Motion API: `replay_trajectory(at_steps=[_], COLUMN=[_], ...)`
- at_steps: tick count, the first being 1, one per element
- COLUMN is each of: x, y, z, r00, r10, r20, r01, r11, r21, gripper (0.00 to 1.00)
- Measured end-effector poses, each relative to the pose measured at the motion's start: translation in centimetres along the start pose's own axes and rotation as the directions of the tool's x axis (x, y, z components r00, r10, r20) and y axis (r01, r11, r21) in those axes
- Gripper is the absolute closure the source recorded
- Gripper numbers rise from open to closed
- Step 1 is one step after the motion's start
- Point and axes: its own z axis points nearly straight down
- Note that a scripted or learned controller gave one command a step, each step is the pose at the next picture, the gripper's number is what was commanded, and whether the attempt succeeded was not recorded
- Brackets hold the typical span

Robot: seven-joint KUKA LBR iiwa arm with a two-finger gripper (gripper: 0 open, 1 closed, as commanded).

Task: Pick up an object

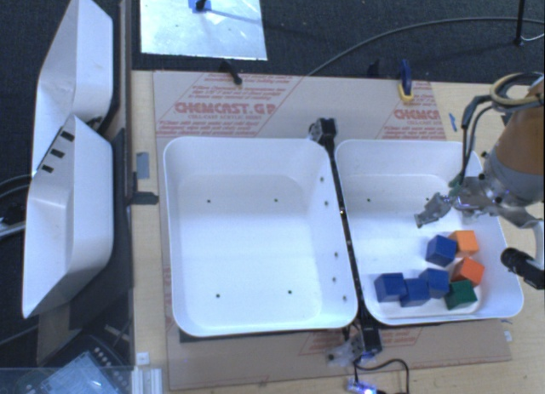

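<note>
The gripper (434, 210) hung over the right bin (383, 181), just above and to the left of the block cluster. How far it was open could not be told at this resolution, and no object was visible in it.

The nearest candidate was a blue block (441, 249), directly below the gripper and touching an orange block (465, 241). Further blocks lay packed in the bin's lower right corner: a second orange block (469, 271), a green block (461, 295) and three more blue blocks (413, 288) in a row along the lower wall.

Probable failure modes:

1. Crowding. The blocks touched one another, so a descending finger was likely to land on a neighbour's top face rather than in a gap (none was clearly visible).
2. Displacement. A slanted approach could have pushed the target sideways instead of enclosing it.
3. Wall contact. Blocks near the rim left little clearance for a finger.

The left bin (255, 239) played no part.
</note>
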Motion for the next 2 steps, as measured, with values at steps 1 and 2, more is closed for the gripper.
replay_trajectory(at_steps=[1, 2], x=[-3.93, -4.03], y=[0.22, -0.01], z=[6.76, 7.00], r00=[1.000, 1.000], r10=[-0.002, 0.000], r20=[0.006, 0.005], r01=[0.002, 0.000], r11=[1.000, 1.000], r21=[-0.014, -0.009], gripper=[0.00, 0.00])
